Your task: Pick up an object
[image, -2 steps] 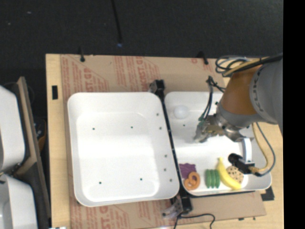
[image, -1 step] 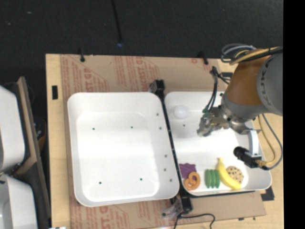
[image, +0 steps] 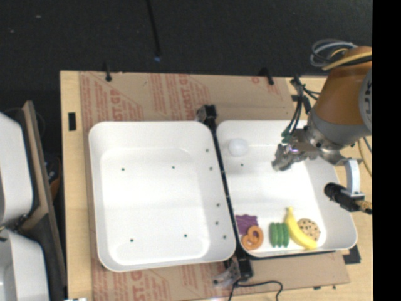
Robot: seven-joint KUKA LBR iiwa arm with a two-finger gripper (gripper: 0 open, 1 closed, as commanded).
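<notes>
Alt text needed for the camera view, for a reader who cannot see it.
A grey and orange robot arm's gripper hangs over the right bin, apart from the toys along its near edge: banana, cookie, green pods, pretzel and purple grapes. A white ball sits near the far corner.

I count six items in the right bin. Along its near edge lie a purple piece [image: 246, 221], an orange ring [image: 254, 238] touching it, a green bundle [image: 279, 234], a yellow banana [image: 297, 229] and a speckled brown cookie [image: 308, 229] against the banana. A pale ball [image: 237, 147] sits well apart, near the far left corner.
</notes>
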